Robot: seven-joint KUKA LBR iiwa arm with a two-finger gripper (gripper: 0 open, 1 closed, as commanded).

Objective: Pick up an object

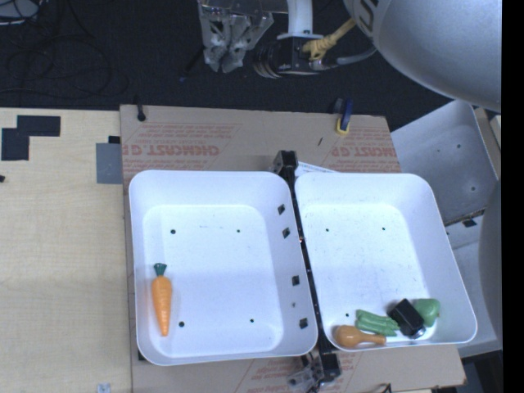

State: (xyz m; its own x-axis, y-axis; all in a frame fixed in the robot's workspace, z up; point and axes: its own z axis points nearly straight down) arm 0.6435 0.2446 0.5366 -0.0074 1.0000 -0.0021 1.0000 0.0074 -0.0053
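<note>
While the claw [232, 49] hangs, grip state unclear, the carrot [162, 300] lies lengthwise, leaves up.

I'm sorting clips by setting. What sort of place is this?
Most likely a robotics lab bench for grasping trials: two white bins on cardboard, toy food such as a carrot, loose cables on the dark floor, and a gripper hanging above.

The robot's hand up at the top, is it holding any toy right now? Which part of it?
Nothing is held. The hand hangs above the bench with nothing between its fingers. The carrot lies in the left bin, apart from it.
</note>
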